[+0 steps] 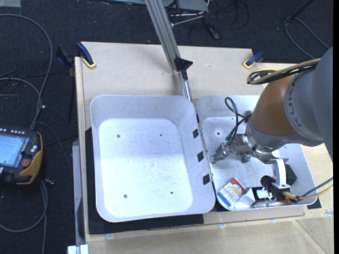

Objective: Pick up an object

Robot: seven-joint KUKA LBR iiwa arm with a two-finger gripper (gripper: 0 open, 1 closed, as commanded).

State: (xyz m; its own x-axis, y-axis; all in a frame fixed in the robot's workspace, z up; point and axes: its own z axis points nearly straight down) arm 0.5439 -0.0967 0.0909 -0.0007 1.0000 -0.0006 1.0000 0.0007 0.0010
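1. Your likeliest target is the small red, white and blue packet (231, 191). It lies flat in the right bin (214, 125), down in the near corner, close to the wall shared with the other bin. It probably ended up there because the bin's sloped sides let loose things slide into corners.
2. That corner makes the grab awkward, I'd judge: two walls crowd the packet, so there is little room to come down on either side of it.
3. The gripper (219, 155) sits low inside the right bin, up-bin from the packet and clearly apart from it, close to the same shared wall. Nothing is visibly caught in it, and you cannot tell from this angle whether the pincer is spread or pressed together.
4. The arm (275, 110) reaches in from the right and bends steeply down over the bin, its orange band above the wrist. Its bulk hides much of the bin's far side from you.
5. The left bin (143, 163) lies alongside, its rim overlapping the right one, presumably so that nothing drops between them.
6. Both rest on the pale bench (137, 62).
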